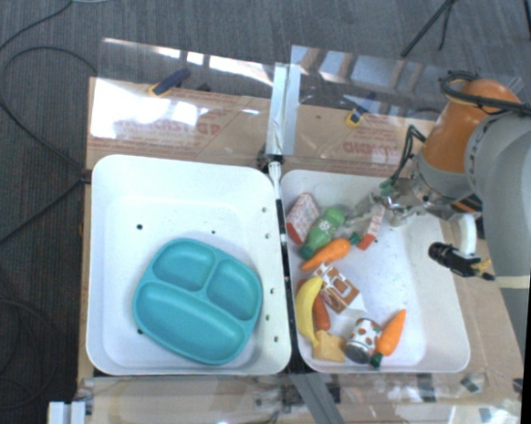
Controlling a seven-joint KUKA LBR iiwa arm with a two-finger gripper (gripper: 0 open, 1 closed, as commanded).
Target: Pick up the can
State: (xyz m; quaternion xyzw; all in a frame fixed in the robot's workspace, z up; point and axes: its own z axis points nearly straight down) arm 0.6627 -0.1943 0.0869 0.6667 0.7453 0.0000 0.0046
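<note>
The left bin (120,204) holds a teal divided plate (199,300). The right bin (432,311) holds carrots, a banana (306,306), cartons and the can (361,339), near its front edge. The gripper (382,207) hovers at the back.

Two bins (108,240), one teal plate (199,300), two carrots (334,251), one can (362,339).

Grey arm (501,179) enters from right, orange band up top; pincer (382,209) lowered, pointing left.

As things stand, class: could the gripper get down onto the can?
Probably, but tightly: the can lies with its top uncovered, though a carrot presses its right side and the gripper is at the bin's far end.
</note>
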